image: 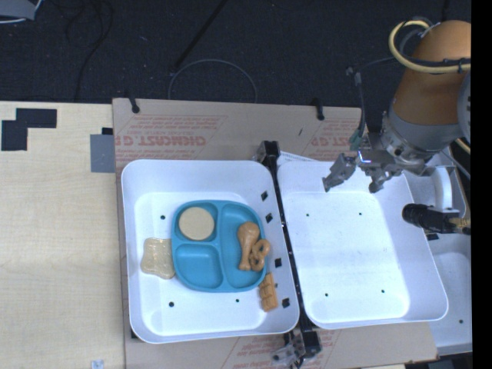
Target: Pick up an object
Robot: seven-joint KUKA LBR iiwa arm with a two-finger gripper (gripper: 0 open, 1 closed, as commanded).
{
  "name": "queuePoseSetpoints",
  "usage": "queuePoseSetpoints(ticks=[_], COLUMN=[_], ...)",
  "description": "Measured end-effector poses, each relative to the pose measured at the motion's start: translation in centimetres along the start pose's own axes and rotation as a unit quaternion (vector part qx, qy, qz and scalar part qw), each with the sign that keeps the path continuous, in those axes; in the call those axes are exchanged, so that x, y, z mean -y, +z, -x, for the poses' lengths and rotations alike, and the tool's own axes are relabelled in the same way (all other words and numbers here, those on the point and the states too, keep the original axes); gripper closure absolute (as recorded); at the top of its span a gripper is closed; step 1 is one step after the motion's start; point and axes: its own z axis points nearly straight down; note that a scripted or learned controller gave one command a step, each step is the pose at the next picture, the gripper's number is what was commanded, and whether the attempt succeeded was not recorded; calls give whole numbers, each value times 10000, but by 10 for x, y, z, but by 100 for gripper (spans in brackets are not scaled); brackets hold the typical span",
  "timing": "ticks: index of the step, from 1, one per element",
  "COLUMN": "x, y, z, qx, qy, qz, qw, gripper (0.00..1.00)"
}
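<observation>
I see the hand (358, 174) hovering over the far edge of the right bin (361, 283), its two fingers spread apart with nothing between them. The things to pick sit well apart from it in the left bin (146, 183): a blue divided tray (206, 269) holding a round tan disc (195, 223) and a pretzel-like piece (252, 246), a pale bread slice (157, 257) touching the tray's left edge, and a small brown piece (267, 291) just beside its lower right corner.

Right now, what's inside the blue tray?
The blue tray sits in the left bin. A round tan disc fills its upper-left compartment; a brown pretzel-like piece lies in the right one. The lower-left compartment looks bare. Anything beneath those pieces is covered.
</observation>
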Motion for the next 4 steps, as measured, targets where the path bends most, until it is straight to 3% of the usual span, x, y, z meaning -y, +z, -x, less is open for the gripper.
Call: queuePoseSetpoints(ticks=[1, 4], x=[-2, 4], y=[-6, 179], z=[0, 4], qx=[6, -3], qy=[-8, -6], qz=[56, 20], qw=[10000, 10000], gripper=[0, 0])
